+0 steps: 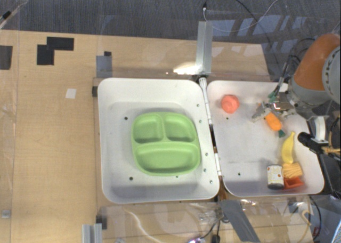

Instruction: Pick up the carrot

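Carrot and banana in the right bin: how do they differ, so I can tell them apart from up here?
The small orange carrot with a green tip is orange, while the curved yellow banana is yellow. The carrot looks shorter and stubbier; the banana is longer and bent. The carrot lies right at the tool, towards the bin's far side; the banana lies nearer the front, beside the carton of fries. Both lie flat in the right white bin.

A robotics lab; wooden bench (48,130) with metal brackets (204,45), loose cables (234,2), grey carpet (106,2).
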`<act>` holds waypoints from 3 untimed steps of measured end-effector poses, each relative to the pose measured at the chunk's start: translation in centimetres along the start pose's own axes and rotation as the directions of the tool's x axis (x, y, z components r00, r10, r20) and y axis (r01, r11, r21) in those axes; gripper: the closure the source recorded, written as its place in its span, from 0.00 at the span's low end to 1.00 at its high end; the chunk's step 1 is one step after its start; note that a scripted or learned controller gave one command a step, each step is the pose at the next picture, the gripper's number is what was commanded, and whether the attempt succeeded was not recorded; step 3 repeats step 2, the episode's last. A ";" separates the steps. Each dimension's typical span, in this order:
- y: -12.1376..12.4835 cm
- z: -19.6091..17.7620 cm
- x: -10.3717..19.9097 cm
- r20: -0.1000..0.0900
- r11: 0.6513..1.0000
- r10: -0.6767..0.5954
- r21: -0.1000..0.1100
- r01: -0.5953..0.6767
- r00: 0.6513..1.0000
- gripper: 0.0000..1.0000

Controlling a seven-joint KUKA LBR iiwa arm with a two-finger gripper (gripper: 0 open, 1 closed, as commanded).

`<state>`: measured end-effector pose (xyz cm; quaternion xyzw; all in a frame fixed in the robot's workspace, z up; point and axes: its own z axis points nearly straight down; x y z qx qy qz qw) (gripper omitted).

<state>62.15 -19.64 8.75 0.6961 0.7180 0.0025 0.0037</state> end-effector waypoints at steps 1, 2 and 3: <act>0.2 -0.9 0.2 -0.002 1.000 -0.004 -0.001 0.004 1.000 1.00; 1.7 -12.6 3.4 0.000 0.978 0.208 0.008 -0.208 0.978 1.00; 1.7 -12.6 3.4 0.000 0.978 0.208 0.008 -0.208 0.978 1.00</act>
